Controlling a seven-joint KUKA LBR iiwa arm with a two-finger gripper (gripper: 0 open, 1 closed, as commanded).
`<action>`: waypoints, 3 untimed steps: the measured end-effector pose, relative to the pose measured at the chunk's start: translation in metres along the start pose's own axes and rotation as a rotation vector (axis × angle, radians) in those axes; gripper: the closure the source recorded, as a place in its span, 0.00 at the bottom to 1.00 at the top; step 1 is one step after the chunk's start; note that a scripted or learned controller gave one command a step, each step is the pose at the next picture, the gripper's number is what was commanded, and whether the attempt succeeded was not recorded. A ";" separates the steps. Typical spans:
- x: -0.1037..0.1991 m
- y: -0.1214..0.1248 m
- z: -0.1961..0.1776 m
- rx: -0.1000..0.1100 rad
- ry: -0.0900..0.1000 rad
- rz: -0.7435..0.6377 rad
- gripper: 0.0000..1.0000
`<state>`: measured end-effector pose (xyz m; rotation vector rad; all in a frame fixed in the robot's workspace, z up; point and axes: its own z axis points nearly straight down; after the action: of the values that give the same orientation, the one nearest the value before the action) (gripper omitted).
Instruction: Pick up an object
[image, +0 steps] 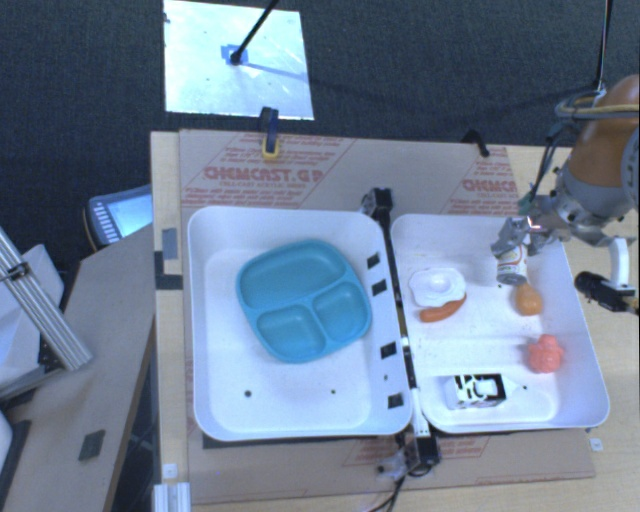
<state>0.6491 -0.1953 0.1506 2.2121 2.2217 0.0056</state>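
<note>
**Right bin crowded, left bin half open**

Left bin: blue tray filling the middle, bare floor along front and left wall. Right bin: fried egg, sausage, orange piece, pink piece, black-and-white item scattered about; open gap through the centre.

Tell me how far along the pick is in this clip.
Early stage. Done: the arm has reached over the right bin, with the hand at its far edge. In hand: nothing that I can confirm; the hand is above a small can, but a grip is unclear. Left: grasp and lift. The fried egg, sausage, orange piece and pink piece lie untouched.
</note>
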 end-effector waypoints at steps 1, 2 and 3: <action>0.003 -0.007 -0.052 0.000 0.000 0.000 1.00; 0.002 -0.005 -0.082 0.001 0.000 -0.001 1.00; 0.060 -0.007 -0.089 0.004 0.004 -0.006 1.00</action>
<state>0.6407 -0.1350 0.2399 2.2097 2.2317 0.0055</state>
